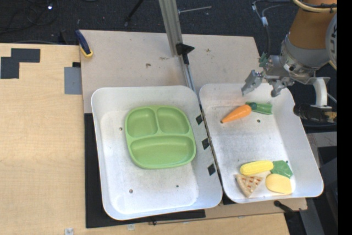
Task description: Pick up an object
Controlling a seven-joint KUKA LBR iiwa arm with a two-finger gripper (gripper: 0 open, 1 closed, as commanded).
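1. A toy carrot [243,112] lies in the far half of the right bin [308,146], its orange tip pointing left and slightly near, its green top pointing right, so its long axis runs almost across the bin.
2. The gripper [265,84] hangs above the bin's far edge, just beyond the carrot's green end; its fingers [250,84] are spread apart and nothing sits between them.
3. The grey arm [311,36] with its orange band reaches in from the right, cables looping behind it.
4. In the near right corner of the same bin, well apart from the carrot, a toy corn cob [256,167], a pizza slice [248,184], a yellow piece [279,184] and a green piece [283,167] sit bunched together.
5. The left bin [110,184] holds a green divided plate [160,137], its two smaller sections on the far side.
6. Black clips [204,143] sit along the seam between the bins.
7. A metal post [169,14] stands beyond the bins, left of the gripper.
8. No writing or brand can be read anywhere.
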